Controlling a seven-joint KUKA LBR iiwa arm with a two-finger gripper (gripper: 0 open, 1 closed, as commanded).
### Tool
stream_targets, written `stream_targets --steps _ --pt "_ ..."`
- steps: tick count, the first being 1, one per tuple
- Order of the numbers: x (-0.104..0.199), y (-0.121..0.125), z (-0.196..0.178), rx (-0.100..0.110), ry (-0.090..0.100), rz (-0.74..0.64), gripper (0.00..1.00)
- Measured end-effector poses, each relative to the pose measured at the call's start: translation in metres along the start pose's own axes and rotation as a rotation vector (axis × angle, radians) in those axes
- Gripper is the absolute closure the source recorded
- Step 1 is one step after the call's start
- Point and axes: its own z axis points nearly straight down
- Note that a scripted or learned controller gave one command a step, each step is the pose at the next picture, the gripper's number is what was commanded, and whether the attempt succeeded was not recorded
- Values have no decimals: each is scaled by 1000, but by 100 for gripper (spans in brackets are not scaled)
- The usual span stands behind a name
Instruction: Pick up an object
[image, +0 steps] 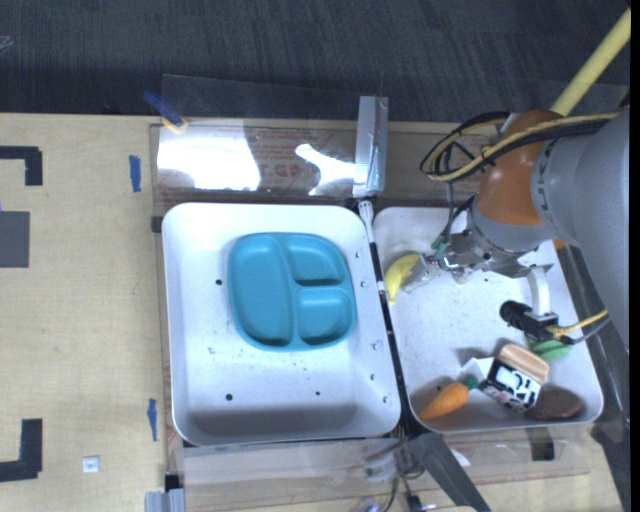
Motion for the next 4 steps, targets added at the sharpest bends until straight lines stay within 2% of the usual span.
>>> stream_targets --steps 1,2,3,4 --pt "-40 45 -52 -1 -1 -163 0" --pt "-27 47 -4 4 -1 -123 0" --pt "-33 -18 0 1 2 -403 0" --pt "-6 -52 -1 1 3 -385 0"
